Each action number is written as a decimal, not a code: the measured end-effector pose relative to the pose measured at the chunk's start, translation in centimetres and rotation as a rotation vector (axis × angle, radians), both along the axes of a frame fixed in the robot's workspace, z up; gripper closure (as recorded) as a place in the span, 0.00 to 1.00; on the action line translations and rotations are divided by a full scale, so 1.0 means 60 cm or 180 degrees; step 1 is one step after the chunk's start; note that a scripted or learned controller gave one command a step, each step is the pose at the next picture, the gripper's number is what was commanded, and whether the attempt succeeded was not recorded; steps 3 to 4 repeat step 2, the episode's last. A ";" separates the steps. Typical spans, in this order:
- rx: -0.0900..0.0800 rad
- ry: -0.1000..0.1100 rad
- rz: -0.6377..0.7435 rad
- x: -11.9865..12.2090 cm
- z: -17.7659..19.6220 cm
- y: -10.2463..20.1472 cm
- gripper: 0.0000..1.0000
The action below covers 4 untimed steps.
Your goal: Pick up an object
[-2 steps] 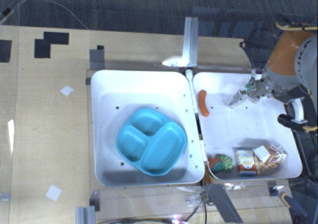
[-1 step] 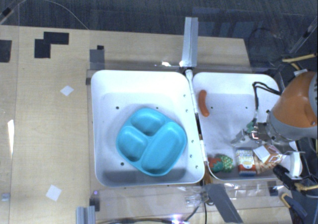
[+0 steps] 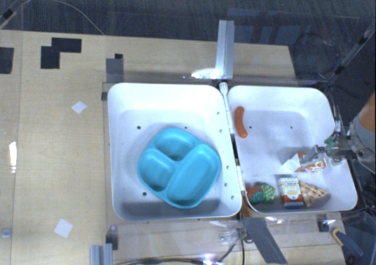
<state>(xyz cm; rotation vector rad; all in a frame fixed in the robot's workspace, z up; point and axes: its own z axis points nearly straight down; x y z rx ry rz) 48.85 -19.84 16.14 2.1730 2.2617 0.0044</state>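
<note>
I see the gripper (image 3: 329,151) at the right bin's (image 3: 276,102) right edge, jaw state indiscernible, beside a wrapped snack (image 3: 311,165), with a hot dog (image 3: 240,123) near the bin's left wall.

A pale wooden table (image 3: 53,158) carries two shallow white plastic bins side by side – left bin (image 3: 120,140), right bin (image 3: 305,102); black square markers (image 3: 59,51) sit near the far left
</note>
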 end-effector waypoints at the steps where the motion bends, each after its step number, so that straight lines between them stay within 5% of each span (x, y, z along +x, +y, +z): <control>1: -0.0002 -0.0001 0.0149 0.000 -0.098 -0.009 0.00; 2: -0.0003 -0.0009 0.0370 0.053 -0.122 -0.013 0.00; 4: -0.0003 -0.0009 0.0370 0.053 -0.122 -0.013 0.00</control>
